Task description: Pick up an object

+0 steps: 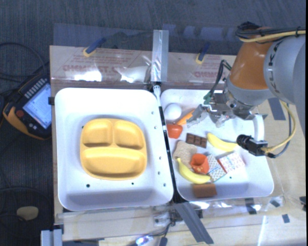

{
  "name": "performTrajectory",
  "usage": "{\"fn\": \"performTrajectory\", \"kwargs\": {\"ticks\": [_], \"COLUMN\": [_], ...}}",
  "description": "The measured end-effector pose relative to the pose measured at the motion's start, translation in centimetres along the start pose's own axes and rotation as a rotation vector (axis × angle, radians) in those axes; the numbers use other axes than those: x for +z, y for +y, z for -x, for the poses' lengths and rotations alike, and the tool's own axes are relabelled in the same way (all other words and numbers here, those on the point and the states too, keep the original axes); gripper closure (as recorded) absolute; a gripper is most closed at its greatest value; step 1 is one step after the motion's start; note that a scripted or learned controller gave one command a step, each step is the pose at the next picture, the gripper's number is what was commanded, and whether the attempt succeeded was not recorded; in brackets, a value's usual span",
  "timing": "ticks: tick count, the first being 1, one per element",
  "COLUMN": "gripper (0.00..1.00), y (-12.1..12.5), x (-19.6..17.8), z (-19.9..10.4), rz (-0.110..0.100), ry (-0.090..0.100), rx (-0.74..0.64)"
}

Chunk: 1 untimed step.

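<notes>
Objects for picking lie heaped in the right bin (262,186) of two shallow white bins set side by side on the bench. The left bin (66,188) holds one item, a yellow divided tray (113,148), lying flat at its centre with bare white floor around it on every side.

In the right bin, a white egg (172,110) sits near the back left corner, with an orange carrot (185,118) just beside it and a red tomato-like piece (174,130) close to the wall shared with the left bin. Toward the middle lie a brown chocolate bar (196,139) and a yellow banana (220,142). Nearer the front, a second banana (191,174), a small orange cup (198,162), a slice of bread (185,150) and two patterned cartons (225,165) touch or overlap. A brown block (204,190) lies apart at the front wall.

The grey arm, with its orange band, reaches in from the right. Its jaws (209,114) hang over the back of the right bin, just beside the carrot and the egg; whether they are apart or together cannot be told, and nothing shows between them.

Judging by the layout, the back of the bin offers looser spacing than the crowded front cluster. The carrot and egg sit close to the back and shared walls, which leaves little room on those sides.
</notes>
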<state>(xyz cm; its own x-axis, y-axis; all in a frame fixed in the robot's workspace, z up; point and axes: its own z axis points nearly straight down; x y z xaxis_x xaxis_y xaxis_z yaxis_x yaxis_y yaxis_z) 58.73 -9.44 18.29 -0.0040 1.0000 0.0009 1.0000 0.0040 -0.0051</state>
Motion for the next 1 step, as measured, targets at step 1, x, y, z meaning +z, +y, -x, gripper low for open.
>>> {"fn": "performTrajectory", "kwargs": {"ticks": [1], "gripper": [0.0], "y": [-4.75], "x": [6.7], "z": [1.02], "rz": [0.0], "ry": [0.0], "rx": [-0.049]}}
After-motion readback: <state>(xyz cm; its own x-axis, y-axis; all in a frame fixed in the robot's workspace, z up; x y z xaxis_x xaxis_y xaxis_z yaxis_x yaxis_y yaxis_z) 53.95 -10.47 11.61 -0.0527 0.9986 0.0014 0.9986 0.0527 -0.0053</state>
